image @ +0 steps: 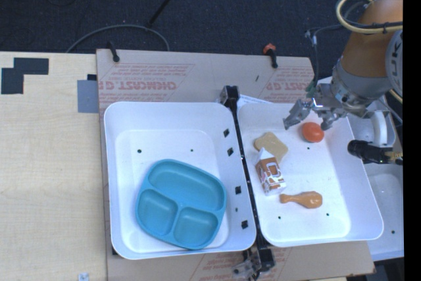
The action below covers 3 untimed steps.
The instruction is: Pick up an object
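The right bin (358,207) holds a red-orange tomato (313,133) at its back right, a tan bread slice (272,145), a small orange and white carton (270,174) and a tan chicken drumstick (302,199). My gripper (310,115) hangs over the bin's back edge, just above and left of the tomato. Its fingers (294,116) are spread, one to the left of the tomato and one by its top. Nothing is between them.
A blue divided plate (180,203) lies in the left bin (125,141). A black divider (238,168) runs between the two bins. The arm (371,43) stands at the right, with a black fixture (371,151) beside the right bin.
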Available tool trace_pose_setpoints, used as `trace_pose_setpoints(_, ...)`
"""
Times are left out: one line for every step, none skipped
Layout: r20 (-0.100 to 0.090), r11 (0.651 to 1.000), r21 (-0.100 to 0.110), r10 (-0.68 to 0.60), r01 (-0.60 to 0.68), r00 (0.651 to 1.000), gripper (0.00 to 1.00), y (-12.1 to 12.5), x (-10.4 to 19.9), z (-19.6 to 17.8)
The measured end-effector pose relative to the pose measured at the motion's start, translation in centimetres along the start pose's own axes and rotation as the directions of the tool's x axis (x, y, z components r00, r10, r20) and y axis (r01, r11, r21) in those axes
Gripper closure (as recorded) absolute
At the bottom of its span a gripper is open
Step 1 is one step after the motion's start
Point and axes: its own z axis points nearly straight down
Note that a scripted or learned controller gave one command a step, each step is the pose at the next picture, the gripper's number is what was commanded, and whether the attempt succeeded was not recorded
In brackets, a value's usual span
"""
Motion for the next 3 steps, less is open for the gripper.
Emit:
trace_pose_setpoints(0.002, 1.0, -0.014, -0.002, 0.002, 1.0, 0.0, 0.3, 0.0, -0.8)
trace_pose_setpoints(0.0, 1.0, -0.008, -0.005, 0.005, 1.0, 0.0, 0.6, 0.7, 5.4)
trace_pose_setpoints(0.001, 1.0, -0.008, -0.004, 0.004, 1.0, 0.0, 1.0, 0.9, 9.7)
